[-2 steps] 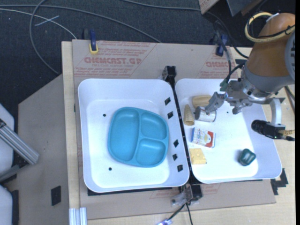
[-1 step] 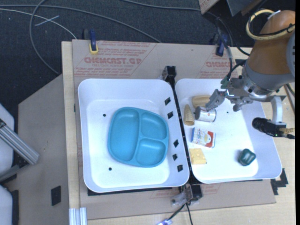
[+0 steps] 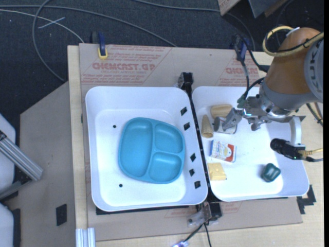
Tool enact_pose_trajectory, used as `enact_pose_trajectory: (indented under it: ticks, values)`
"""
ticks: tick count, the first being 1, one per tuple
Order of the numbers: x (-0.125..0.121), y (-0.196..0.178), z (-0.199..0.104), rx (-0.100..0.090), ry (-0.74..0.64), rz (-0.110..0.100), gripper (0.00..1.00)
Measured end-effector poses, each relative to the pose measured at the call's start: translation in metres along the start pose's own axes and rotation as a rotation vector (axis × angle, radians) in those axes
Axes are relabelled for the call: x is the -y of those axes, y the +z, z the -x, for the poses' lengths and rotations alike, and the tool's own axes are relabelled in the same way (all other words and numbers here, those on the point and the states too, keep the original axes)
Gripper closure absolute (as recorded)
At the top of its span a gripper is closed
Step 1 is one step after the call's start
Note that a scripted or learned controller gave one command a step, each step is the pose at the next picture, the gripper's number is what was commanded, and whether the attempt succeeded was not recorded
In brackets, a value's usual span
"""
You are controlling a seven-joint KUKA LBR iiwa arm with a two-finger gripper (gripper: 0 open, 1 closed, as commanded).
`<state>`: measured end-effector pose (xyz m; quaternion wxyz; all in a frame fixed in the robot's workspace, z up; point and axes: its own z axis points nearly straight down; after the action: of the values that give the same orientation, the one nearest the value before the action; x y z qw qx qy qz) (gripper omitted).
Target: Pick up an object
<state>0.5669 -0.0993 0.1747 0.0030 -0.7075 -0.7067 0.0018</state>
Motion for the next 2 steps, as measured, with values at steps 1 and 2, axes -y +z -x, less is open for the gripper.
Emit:
enact_pose_trajectory:
  ticks: [1, 2]
  values:
    - [0.009, 0.047, -0.005, -0.001, -0.001, -0.001, 0.00]
    - [0.006, 0.087, -0.006, -0.004, -0.001, 0.009, 0.00]
